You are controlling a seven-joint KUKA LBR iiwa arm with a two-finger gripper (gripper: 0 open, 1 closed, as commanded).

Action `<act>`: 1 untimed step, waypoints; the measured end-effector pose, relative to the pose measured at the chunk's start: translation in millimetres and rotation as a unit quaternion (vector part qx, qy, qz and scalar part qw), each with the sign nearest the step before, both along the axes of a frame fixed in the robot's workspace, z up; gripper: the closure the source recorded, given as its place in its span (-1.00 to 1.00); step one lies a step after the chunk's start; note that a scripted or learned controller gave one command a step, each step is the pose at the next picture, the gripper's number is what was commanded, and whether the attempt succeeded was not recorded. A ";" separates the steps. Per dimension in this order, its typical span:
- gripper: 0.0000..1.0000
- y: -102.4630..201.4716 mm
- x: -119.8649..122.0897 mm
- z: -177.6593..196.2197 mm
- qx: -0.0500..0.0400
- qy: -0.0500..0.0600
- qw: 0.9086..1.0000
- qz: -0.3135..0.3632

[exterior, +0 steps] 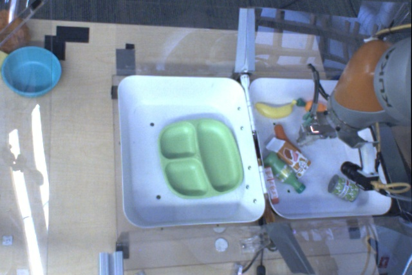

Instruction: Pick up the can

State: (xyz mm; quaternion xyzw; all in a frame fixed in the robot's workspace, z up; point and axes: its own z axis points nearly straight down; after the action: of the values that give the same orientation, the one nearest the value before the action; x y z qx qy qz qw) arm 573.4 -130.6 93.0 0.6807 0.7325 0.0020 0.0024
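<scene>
Gripper (313, 130) sits low over the right bin (322, 203), in its upper middle, under the grey wrist and orange band of the arm (360, 90); finger state cannot be told from this angle, and nothing is visibly held. Banana (275, 109) lies just left of the gripper near the bin's top edge. Below and left of the gripper: a small carton with red and orange print (294, 156), and touching its lower side a green bottle (283, 172) lying flat, cap pointing toward the bin's lower middle. Can (344, 188), green-labelled, lies on its side near the bin's lower right corner, well apart from the gripper. Left bin (138, 138) holds a green three-compartment plate (201, 156). Blue bowl (31, 71) stands on the bench at far left.
</scene>
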 end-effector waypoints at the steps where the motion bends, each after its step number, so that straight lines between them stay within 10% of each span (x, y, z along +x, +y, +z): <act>1: 1.00 -12.1 63.8 -4.7 -0.002 -0.002 0.992 0.122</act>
State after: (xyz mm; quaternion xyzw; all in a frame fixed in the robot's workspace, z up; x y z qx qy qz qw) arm 637.2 -142.7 88.3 0.5860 0.8103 0.0024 0.0047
